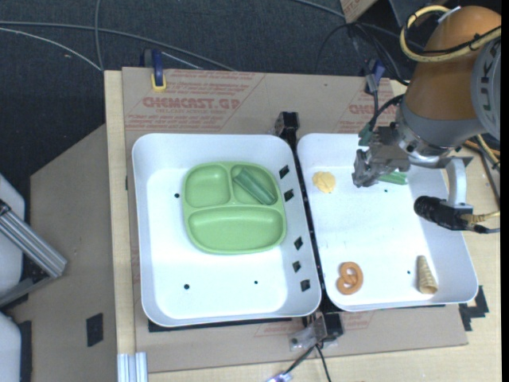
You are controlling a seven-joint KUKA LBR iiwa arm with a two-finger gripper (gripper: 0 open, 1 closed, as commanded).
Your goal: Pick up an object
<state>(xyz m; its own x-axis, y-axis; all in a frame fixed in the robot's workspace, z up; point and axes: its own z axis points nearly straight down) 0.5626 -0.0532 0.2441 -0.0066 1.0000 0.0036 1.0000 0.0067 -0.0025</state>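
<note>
My gripper hangs low over the far part of the right bin, reaching in from the right. A small yellow piece lies just left of it, apart from it. A sliver of something green shows at the gripper's right side, mostly hidden under it. Near the front of the same bin lie a brown pretzel and a tan cone. The left bin holds a green divided plate with a dark green pod in its far right compartment.
A black divider with clips runs between the two bins. The bins sit on a cardboard sheet with clamps at its far edge. The arm's orange band and grey wrist loom over the right bin's far right corner.
</note>
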